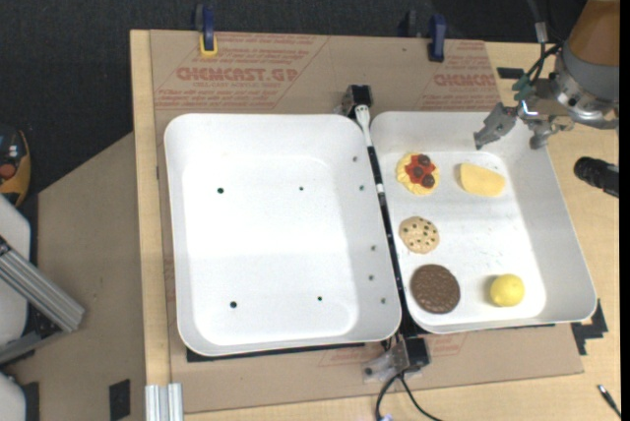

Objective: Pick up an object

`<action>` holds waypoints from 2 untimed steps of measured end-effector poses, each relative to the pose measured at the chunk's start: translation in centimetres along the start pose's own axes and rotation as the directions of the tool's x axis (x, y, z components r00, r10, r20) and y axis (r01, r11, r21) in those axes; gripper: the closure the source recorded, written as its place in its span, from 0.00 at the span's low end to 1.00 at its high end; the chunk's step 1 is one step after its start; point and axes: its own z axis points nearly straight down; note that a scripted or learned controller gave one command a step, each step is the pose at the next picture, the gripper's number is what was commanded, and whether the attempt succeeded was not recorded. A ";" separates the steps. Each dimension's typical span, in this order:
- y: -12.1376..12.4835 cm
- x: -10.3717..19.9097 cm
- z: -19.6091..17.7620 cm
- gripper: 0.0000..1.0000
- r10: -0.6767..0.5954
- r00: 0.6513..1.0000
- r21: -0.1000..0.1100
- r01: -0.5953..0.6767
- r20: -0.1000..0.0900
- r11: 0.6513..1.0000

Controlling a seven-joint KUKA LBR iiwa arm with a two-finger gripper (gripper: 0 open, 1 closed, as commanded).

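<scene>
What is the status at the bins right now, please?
Gripper open, holding nothing, above right bin's far edge. Nearest item: yellow wedge, untouched. Tart, cookie, brown disc, lemon lie apart. Nothing in the way.

A single fixed camera looks down from above at a slant, far enough back to take in the whole table (295, 55) and some dark floor beyond it. Both white bins sit side by side mid-frame, the left bin (187, 212) and the right bin (551, 232). The arm (596, 55) enters at the view's upper right.
</scene>
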 end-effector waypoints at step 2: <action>4.1 -3.5 0.7 0.00 -0.001 1.000 -0.010 0.001 0.004 1.000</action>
